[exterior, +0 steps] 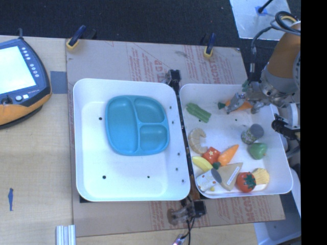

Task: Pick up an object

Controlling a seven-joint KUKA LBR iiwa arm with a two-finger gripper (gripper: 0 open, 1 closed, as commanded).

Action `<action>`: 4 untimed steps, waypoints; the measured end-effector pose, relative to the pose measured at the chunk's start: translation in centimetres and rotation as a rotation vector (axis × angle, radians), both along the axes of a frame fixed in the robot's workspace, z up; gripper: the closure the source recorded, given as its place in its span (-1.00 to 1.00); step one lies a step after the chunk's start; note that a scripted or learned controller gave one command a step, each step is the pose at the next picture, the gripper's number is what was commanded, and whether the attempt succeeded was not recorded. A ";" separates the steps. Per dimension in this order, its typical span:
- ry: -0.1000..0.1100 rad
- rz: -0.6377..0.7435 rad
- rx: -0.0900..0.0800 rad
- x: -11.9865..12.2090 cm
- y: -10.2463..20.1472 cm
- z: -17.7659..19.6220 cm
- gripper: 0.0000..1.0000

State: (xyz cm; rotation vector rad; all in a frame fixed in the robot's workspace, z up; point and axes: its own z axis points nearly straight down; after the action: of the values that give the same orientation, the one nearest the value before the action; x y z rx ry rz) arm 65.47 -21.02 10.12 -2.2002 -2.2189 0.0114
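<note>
Small orange toy piece [245,105] lies flat right at the gripper [238,104] tips, partly hidden.

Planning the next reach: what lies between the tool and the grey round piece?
In the camera view, bare white bin floor separates the tool from the grey round piece.

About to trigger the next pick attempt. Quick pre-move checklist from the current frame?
1. Claw position: over the back of the right bin, low among the toys. Ok.
2. Something between the claw's tips: an orange piece and a small green piece sit right at it, but a grasp is not visible. Cannot tell.
3. Other targets in the right bin: green pickle, grey stone, carrot, tomato lie unobstructed. Ok.
4. Clutter at the front: tomato, knife and neighbours touch or overlap. Not ok for a clean single pick.
5. Left bin: blue divided plate lies flat. Ok.
</note>
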 end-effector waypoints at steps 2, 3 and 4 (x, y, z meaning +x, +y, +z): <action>-0.011 0.001 -0.007 0.2 -0.1 0.2 1.00; -0.011 0.001 -0.006 0.2 -0.1 0.1 -1.00; -0.012 -0.002 -0.007 0.2 -0.1 -0.9 -1.00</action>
State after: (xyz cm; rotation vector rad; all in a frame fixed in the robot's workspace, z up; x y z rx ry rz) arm 65.62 -21.13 9.21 -2.2119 -2.2264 0.0057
